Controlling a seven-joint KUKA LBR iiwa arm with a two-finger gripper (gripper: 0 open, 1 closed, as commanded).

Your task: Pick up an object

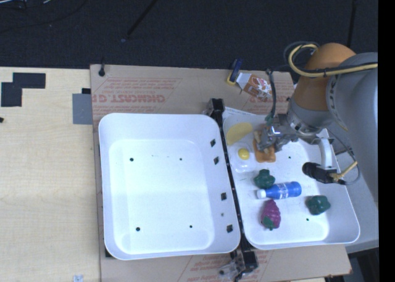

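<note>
The gripper (270,141) sits low in the right white bin (345,231), right over a small orange-brown block (266,155) just below its tip; whether it pinches it I cannot tell. Also in that bin: a yellow ball (244,153), a blue-and-white bottle (281,190) lying crosswise, a purple grape cluster (270,213), and two green lumps. The left white bin (117,237) lies beside it on the tabletop.
</note>
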